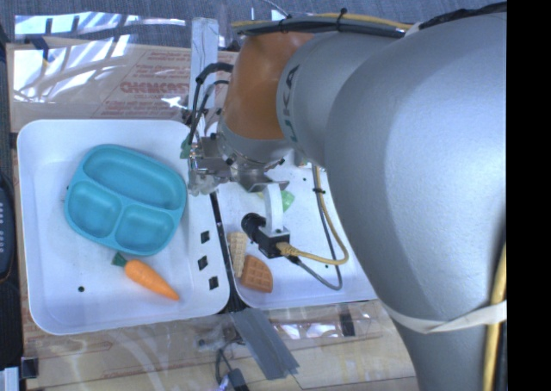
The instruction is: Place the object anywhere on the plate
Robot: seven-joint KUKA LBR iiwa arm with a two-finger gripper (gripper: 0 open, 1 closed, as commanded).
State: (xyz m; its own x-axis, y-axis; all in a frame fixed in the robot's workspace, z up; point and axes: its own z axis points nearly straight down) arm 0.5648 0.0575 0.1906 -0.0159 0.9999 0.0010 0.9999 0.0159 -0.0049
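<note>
Arm (405, 148): bulky, smooth grey casing, rounded joints. Orange band (254, 83) above wrist. Black and yellow cables (323, 234) loop beside the metal wrist fittings.

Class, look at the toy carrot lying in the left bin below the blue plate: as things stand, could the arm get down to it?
Probably yes. The carrot lies by itself on the bin floor, just below the plate, with nothing over it. The arm hangs over the divider between the bins, so it would need only a short move left.

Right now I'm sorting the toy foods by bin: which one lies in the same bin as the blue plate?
The orange carrot, lying just below the blue plate in the left bin. The waffle cone sits in the right bin.
</note>
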